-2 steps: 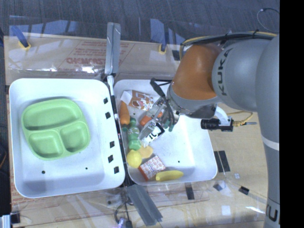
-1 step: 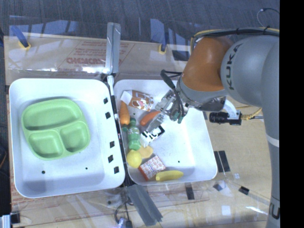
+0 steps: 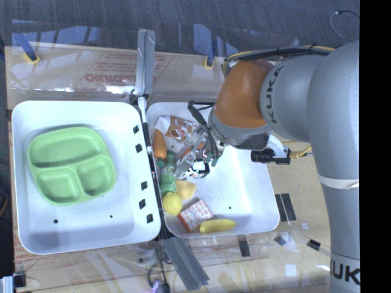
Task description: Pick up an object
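Grey arm [image 3: 317,121], end effector [image 3: 198,154] seemingly above cluttered right bin [image 3: 256,206]

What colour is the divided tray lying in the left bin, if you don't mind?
Light green, plainest in the camera view: divided tray.

Two bins side by side on the bench. Left bin [image 3: 36,224]: a divided tray [image 3: 70,163] lies in its left half. Right bin [image 3: 256,206]: objects crowd its left side, with a carrot [image 3: 159,144] and a packet [image 3: 178,129] at the far end, a bottle [image 3: 167,174] just nearer, then a lemon [image 3: 172,203], a small box [image 3: 195,215] and a banana [image 3: 217,226] along the near wall. The gripper [image 3: 197,159] hangs over the bin's far-left part, right of the bottle; the arm [image 3: 305,102] enters from the right.
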{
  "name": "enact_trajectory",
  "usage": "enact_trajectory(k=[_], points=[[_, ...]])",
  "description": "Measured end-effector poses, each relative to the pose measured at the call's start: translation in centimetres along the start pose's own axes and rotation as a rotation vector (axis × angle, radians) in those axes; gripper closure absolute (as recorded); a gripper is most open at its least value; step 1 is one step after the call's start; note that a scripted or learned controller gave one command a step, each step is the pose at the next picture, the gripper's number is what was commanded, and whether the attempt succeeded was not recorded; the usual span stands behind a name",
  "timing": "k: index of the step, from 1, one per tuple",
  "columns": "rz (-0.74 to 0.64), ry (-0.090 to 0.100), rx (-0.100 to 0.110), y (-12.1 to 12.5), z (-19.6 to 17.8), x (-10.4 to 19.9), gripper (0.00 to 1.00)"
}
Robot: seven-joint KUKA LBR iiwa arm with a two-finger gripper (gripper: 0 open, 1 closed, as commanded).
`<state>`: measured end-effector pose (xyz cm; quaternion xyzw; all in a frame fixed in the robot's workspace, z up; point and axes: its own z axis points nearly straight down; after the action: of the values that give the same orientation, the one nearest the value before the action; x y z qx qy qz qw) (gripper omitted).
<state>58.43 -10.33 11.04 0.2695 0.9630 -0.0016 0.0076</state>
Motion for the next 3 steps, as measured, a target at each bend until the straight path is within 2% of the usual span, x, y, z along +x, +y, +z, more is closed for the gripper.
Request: enact_trajectory(k=[1, 2, 3], points=[[0.197, -0.002, -0.003, 0.0, 0.5, 0.6, 0.0], [0.191, -0.001, -0.003, 0.1, -0.4, 0.6, 1.0], [0.062, 0.014, 0.001, 6.2, -13.8, 3.0, 1.0]])
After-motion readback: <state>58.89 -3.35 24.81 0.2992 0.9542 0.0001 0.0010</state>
